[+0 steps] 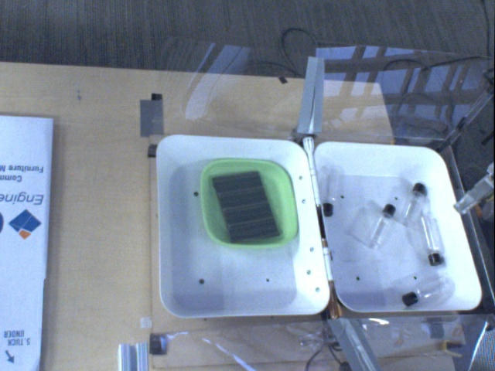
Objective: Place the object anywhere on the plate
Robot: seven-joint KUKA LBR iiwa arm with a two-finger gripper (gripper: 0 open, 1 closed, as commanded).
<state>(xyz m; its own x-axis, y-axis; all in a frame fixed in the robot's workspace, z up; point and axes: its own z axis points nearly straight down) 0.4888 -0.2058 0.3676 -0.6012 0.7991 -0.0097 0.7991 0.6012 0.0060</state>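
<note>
Looking down on a pale wooden tabletop point(93, 99) carrying two shallow white bins set side by side and touching along the middle of the frame. Finding in the left bin point(166, 230) a square green plate point(207, 199) with rounded corners, lying toward that bin's upper half. Noting a dark grey ridged block point(245, 206) resting flat in the plate's well, slightly turned against the plate's edges and lying inside its rim on all sides. Counting in the right bin point(456, 284) several clear vials with black caps: one long vial point(427, 234) lying near the right wall, another point(421, 291) lying near the lower right corner, a third point(377, 226) lying around the centre, a short one point(415, 195) just above, and a small black cap point(327, 209) lying close to the left wall. Spotting the gripper point(477, 195) as a pale slanted piece poking in at the right edge of the frame, over the right bin's right rim and well apart from the plate; not being able to tell whether spread or pressed together. Picking out a white printed sheet point(23, 238) with a blue and orange logo at the left edge, and a grey metal bar point(311, 103) rising above the seam between the bins.
</note>
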